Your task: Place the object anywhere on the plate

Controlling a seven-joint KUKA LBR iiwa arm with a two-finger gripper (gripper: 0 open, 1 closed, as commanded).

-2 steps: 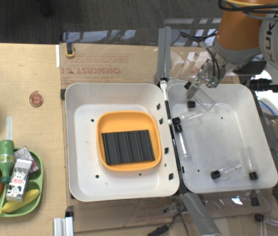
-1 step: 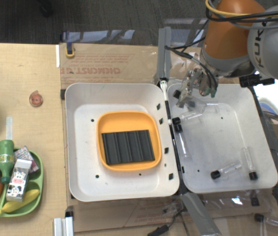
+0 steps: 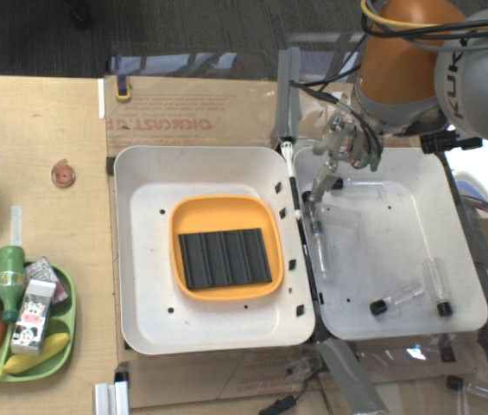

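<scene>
Looking down on your bench, you see two shallow white bins side by side; the left bin (image 3: 140,258) holds an orange plate (image 3: 226,251) with a dark ribbed grey insert lying flat across its middle; the right bin (image 3: 451,232) carries the clear tubes. Your gripper (image 3: 317,190) hangs at the upper left corner of the right bin, close to the divider between the bins; one clear tube with a dark end (image 3: 316,225) lies along that left wall just below the gripper, its top end right at the fingertips; whether the tool grips it or merely stands over it cannot be told at this slant, nor how wide it stands. Two more clear tubes with black caps lie near the lower right of the same bin, one slanted (image 3: 396,300), one nearly upright in the view (image 3: 438,287), well apart from the gripper. Off to the left on the wooden bench sits a green tray (image 3: 58,340) of toy food, with a small green bottle (image 3: 9,277) standing in it.
</scene>
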